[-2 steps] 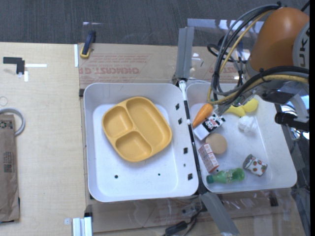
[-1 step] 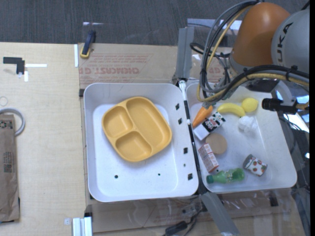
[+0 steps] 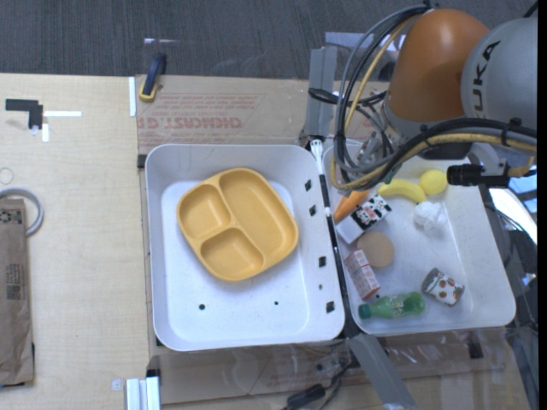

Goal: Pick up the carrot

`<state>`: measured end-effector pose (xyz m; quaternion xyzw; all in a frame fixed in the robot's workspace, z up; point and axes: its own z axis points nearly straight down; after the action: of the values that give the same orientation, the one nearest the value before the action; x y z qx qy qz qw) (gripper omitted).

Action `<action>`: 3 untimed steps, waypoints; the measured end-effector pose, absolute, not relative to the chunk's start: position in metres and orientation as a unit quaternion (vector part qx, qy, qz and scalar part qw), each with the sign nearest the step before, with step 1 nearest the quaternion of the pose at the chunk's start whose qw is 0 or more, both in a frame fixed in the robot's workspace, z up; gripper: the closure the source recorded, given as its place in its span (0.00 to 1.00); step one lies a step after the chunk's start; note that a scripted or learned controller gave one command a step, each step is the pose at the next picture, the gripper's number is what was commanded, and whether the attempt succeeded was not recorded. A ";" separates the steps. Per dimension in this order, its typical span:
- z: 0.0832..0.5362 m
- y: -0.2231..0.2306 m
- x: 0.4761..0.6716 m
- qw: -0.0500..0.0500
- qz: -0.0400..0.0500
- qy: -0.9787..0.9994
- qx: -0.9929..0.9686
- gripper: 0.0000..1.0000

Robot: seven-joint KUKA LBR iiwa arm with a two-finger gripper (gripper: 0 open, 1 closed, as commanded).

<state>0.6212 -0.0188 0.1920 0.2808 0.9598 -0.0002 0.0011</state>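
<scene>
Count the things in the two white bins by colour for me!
Yellow: 3, the plate, banana and lemon
Orange: 1, the carrot
Green: 1, the bottle
Brown: 1, the disc
White or mixed: 4
Total: 10

Divided plate (image 3: 237, 223) in left bin (image 3: 162, 254); carrot (image 3: 349, 204) at right bin (image 3: 487, 301) near edge.

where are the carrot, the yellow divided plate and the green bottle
carrot (image 3: 348, 204), camera view, on the middle of its visible orange body
yellow divided plate (image 3: 237, 222), camera view, on the ridge where its compartments meet
green bottle (image 3: 395, 306), camera view, on the middle of its body
</scene>
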 end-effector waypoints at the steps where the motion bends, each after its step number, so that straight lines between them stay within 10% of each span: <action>1: 0.241 -0.099 0.651 0.002 -0.001 0.951 0.309 1.00; 2: 0.241 -0.099 0.651 0.002 -0.001 0.951 0.309 0.00; 3: 0.192 -0.061 0.652 0.001 0.000 0.948 0.319 0.00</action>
<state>0.6521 -0.0607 0.1920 0.3186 0.9479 -0.0003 0.0013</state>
